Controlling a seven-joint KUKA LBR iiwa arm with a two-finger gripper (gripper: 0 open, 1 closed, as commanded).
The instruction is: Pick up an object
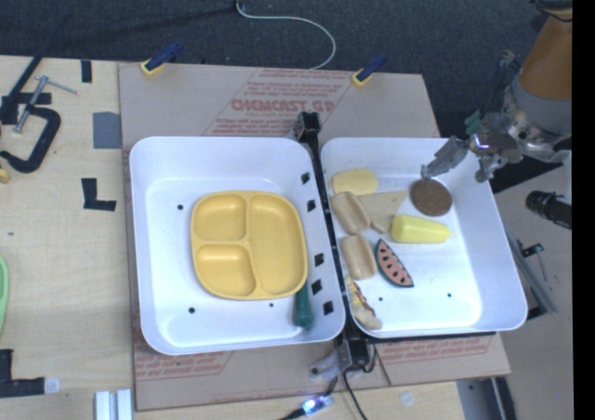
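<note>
The gripper, fingers spread and holding nothing, hangs at two o'clock of the brown disc in the right bin.

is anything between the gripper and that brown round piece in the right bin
Nothing visible does. The gripper hangs just above and right of the brown round piece, with bare bin floor between them. The yellow piece lies beyond it.
</note>
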